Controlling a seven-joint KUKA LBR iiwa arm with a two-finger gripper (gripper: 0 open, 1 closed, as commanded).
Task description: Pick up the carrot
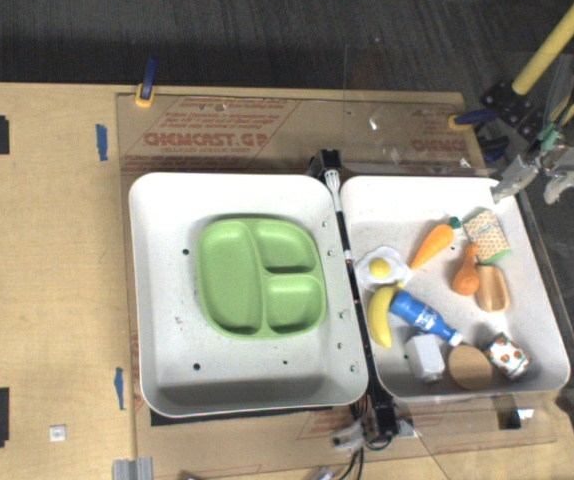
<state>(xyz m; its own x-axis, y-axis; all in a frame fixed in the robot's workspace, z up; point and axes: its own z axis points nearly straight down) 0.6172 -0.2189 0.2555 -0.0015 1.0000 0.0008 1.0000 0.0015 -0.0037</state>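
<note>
Carrot (432, 245): orange, with a green top, lying in the right bin (557, 318) toward the bin's 12 o'clock side, untouched. Its long axis runs from the tip at 7 o'clock to the green top at 1 o'clock. At the carrot's 7 o'clock, just beside its tip, lies a fried egg (381, 267); below that, a banana (378, 315) and a blue bottle (422, 317). At the carrot's 3 o'clock lie a patterned packet (486, 233), a second orange piece (466, 273) and a tan bread-like piece (491, 288), all near but apart from it. At the bin's 6 o'clock sit a grey block (426, 356), a brown round piece (470, 366) and a small carton (508, 356). The left bin (157, 298) holds a green divided plate (261, 275). The end effector (515, 180) stands at the right bin's 1 o'clock corner; whether it is apart or together cannot be told. From it the carrot lies toward 8 o'clock, well apart, so the coming move probably calls for travel inward and down, with the grasp set across the long axis.
</note>
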